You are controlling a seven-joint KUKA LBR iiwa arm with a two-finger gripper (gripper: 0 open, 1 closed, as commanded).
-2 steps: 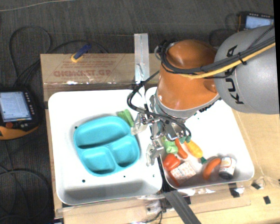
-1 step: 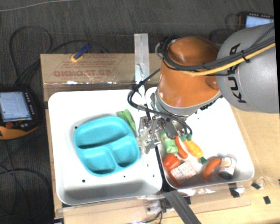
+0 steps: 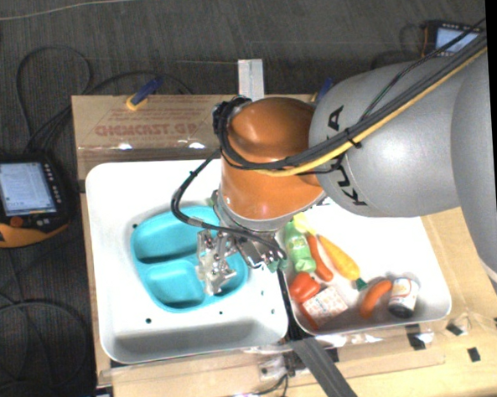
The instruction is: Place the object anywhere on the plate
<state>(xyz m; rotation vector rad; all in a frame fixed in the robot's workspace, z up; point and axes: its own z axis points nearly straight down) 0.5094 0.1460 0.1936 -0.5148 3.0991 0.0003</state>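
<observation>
A blue plate [image 3: 170, 259] with two compartments lies in the left white bin [image 3: 121, 310]. My gripper [image 3: 218, 264] hangs over the plate's right side, near the divider between the two bins. The orange wrist band [image 3: 267, 163] and grey arm cover the plate's far right part. Nothing recognisable can be made out in the metal gripper parts. Toy food sits in the right bin: a green piece [image 3: 300, 251], an orange carrot [image 3: 340, 259], a red pepper [image 3: 303, 285] and a small printed box [image 3: 328, 303].
The right bin [image 3: 429, 262] also holds a brown sausage-like piece [image 3: 373, 296] and a small can [image 3: 403, 294]. A flat cardboard box [image 3: 143, 124] lies behind the left bin. A teach pendant [image 3: 20, 195] rests on the floor at left.
</observation>
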